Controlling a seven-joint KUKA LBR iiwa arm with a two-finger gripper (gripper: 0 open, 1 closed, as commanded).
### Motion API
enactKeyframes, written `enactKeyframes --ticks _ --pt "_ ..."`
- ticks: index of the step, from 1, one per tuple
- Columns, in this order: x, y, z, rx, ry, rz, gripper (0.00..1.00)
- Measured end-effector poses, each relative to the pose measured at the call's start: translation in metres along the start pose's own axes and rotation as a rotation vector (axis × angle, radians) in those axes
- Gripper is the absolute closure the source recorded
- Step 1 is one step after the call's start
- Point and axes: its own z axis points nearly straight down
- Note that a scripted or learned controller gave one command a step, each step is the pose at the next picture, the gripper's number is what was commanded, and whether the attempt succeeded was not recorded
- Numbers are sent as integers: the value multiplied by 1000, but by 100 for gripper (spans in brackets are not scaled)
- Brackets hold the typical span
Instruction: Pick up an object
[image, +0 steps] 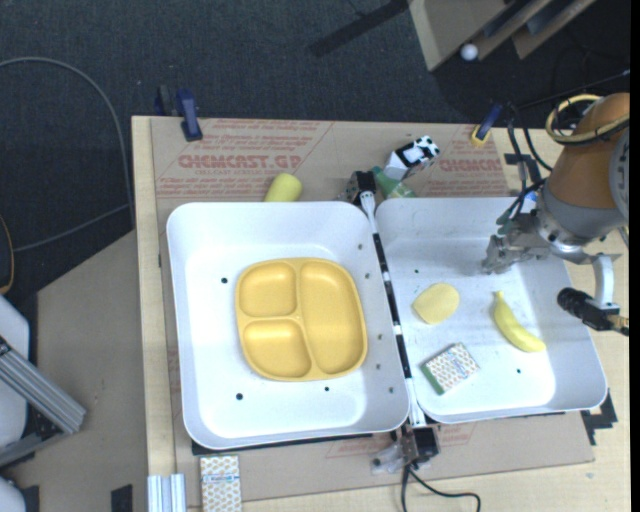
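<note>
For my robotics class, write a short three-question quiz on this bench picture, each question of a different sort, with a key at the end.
1. True or false: the yellow divided plate lies in the right bin.
2. Multiple choice: which thing lies nearest the banana? A) the pale yellow round piece B) the yellow divided plate C) the blue clamp
3. Fill in: the small patterned box lies in the ____ bin.

Key
1. False; it lies in the left bin.
2. A; both lie in the right bin, the round piece to the banana's left in the picture.
3. Right, near its front edge, below the round piece in the picture.
</note>
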Motion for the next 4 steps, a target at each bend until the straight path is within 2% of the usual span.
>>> enactKeyframes --ticks 1,2,3,4 --pt "-23 -31 -48 1 0 0 100" --pt "-22 -31 -47 2 0 -1 0" --pt "-13 -64 11 3 1 -1 0" --pt "-13 -63 1 0 0 0 100"
